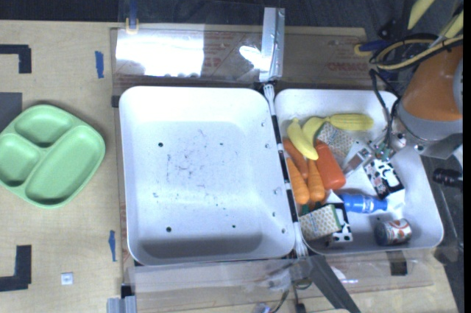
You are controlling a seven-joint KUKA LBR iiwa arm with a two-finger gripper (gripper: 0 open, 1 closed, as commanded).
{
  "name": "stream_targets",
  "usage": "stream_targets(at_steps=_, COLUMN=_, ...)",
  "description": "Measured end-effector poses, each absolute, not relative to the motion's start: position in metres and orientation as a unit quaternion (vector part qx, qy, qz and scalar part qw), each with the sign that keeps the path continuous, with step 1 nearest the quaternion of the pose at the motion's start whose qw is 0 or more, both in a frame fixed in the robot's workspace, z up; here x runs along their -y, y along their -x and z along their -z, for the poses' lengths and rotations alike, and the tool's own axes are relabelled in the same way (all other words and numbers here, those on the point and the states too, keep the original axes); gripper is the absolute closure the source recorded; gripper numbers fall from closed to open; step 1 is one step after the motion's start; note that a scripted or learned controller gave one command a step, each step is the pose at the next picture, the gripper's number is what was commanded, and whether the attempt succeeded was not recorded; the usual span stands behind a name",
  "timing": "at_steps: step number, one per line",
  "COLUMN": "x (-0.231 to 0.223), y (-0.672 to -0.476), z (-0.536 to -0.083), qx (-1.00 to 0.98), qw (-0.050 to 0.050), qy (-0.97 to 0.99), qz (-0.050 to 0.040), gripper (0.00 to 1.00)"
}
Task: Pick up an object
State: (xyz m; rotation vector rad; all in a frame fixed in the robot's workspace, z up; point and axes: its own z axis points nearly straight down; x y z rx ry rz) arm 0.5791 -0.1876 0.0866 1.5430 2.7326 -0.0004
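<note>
two white bins (140,113) share the wooden bench; my gripper (374,157) hangs over the right bin's clutter beside bananas (305,133) and carrots (307,175); its grip i cannot tell.

You have 2 shallow white plastic bins (195,120), 1 green three-part plastic plate (48,154), 3 yellow toy bananas (302,139), 3 orange toy carrots (298,183), 1 blue bottle (363,202) and 1 small can (392,231).
</note>
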Motion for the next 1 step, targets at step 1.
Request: stream_targets(at_steps=1, x=0.2111, y=-0.6248, z=-0.0882, qx=-0.778, qw=-0.001, qy=-0.629, qz=-0.0053, gripper=0.00)
